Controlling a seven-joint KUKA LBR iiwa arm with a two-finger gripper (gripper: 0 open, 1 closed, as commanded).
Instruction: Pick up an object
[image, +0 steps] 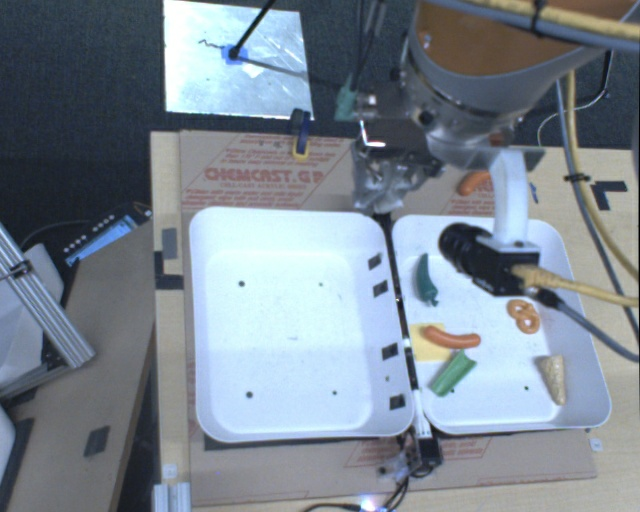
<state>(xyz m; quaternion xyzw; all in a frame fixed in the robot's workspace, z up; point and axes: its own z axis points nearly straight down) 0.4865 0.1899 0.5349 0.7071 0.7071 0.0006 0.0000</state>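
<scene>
I am getting ready to pick something up, and nothing is in the claw yet.

From my seat far away, I see the gripper (385, 190) hanging at about 12 o'clock, over the top edge where the two bins meet, and I cannot tell how it stands. The right bin (585, 400) holds all the toys. A dark green piece (427, 280) lies near the bin's 10 o'clock corner, closest to the claw. An orange sausage (452, 338) lies on a yellow slice (428, 350) near 7 o'clock, with a light green piece (452, 373) just below. I think the next move is to swing toward 5 o'clock over one toy, then go down.
</scene>
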